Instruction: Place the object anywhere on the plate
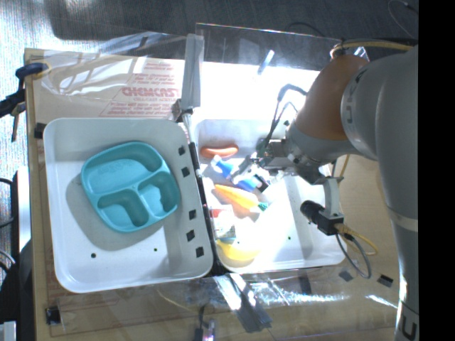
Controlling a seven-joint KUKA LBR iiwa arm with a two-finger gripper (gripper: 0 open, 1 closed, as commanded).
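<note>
arm low over the right bin, plate alone in the left

the grey arm (370,112) with its orange band comes in from the right of the frame and bends down into the right bin (313,251). its gripper (257,168) sits low at centre frame, right above a heap of small toys, and whether it is released or clenched on something cannot be told from this slant.

the heap lies along the left side of the right bin: an orange sausage-shaped piece (219,150) at the top, a blue piece (222,168) just below it, a long orange and yellow piece (236,197) in the middle, and a yellow rounded toy (236,251) at the lower end.

the teal plate (130,185), split into three compartments, sits in the left bin (60,137) at centre left, resting on a grey mat (89,226), well apart from the gripper.
</note>
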